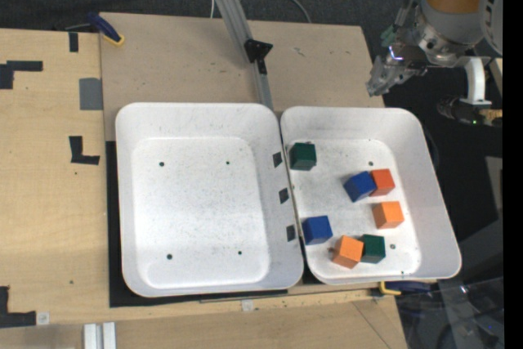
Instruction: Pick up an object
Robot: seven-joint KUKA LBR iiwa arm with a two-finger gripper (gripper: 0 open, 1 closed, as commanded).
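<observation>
Camera view from above puts the candidates in the right bin (409, 127): a dark green cube (303, 155) alone near its upper left, a blue cube (359, 186) touching an orange cube (382, 181) at centre right, another orange cube (388, 214) just below them, a second blue cube (317, 229) by the left wall, and at the bottom an orange cube (348, 251) pressed against a second green cube (373, 248). Nothing is lifted yet. The left bin (131, 127) sits alongside. Out past the right bin's upper corner hangs the gripper (384, 80), well apart from every cube, carrying nothing; whether it is spread or closed I cannot tell from this angle. Now the risks: the touching pairs are trouble, since a descent there could wedge against the neighbour or nudge both cubes away. The blue cube by the wall leaves little room on that side. The lone green cube looks the safest bet, though a slightly off-centre close could still squirt it sideways.
</observation>
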